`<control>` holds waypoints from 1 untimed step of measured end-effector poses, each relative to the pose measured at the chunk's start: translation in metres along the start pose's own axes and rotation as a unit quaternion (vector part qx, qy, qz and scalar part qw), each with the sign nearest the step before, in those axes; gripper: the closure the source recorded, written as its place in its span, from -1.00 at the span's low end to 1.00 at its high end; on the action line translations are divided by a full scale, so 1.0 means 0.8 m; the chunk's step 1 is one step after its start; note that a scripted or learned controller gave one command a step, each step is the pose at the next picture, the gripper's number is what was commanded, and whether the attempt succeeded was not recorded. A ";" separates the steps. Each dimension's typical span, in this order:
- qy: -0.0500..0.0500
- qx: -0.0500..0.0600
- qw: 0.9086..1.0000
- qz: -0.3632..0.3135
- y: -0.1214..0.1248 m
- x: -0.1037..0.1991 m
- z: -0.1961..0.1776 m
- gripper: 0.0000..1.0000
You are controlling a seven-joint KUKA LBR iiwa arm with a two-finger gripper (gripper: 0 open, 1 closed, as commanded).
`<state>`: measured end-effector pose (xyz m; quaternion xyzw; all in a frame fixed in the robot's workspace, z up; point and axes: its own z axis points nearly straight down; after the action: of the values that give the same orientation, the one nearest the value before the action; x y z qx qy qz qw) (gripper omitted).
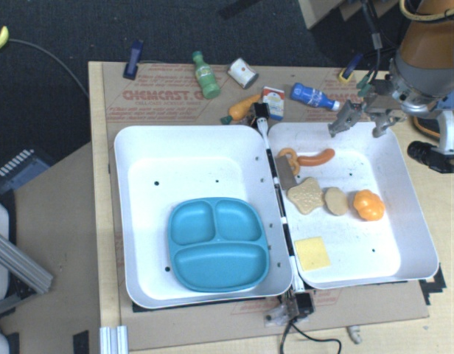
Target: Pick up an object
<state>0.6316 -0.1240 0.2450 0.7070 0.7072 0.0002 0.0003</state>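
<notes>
The gripper (363, 121) hangs over the far edge of the right bin (411, 220), near that bin's far right corner. Its two fingers are spread apart, with nothing between them. The grey arm (426, 43) with its orange band rises from it toward the bench's far right corner.

Contents of the right bin, nearest the gripper first:
- An orange sausage (313, 156) lies toward the far edge, beside a curved brown piece (285, 154) at its left end.
- A grey flat item (287, 174) lies along the left wall; its identity is not clear from this view.
- A tan star-shaped biscuit (306, 196), a round tan piece (335, 200) and an orange fruit (368, 205) form a row across the middle of the bin, the first two just beside each other.
- A yellow square slice (312, 253) lies near the near left corner.

The left bin (138, 198) carries a blue divided plate (217, 243) toward its near edge.

On the bench (168, 94) beyond the bins lie a green bottle (206, 75), a blue bottle (313, 96), a small white carton (242, 72) and a dark blue item (133, 60) at the far left corner.
</notes>
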 end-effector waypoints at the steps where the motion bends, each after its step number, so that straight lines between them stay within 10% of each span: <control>1: 0.000 0.001 1.000 0.001 -0.086 -0.064 0.120 -1.00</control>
<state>0.5631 -0.1749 0.1493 0.7077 0.7065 -0.0010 -0.0005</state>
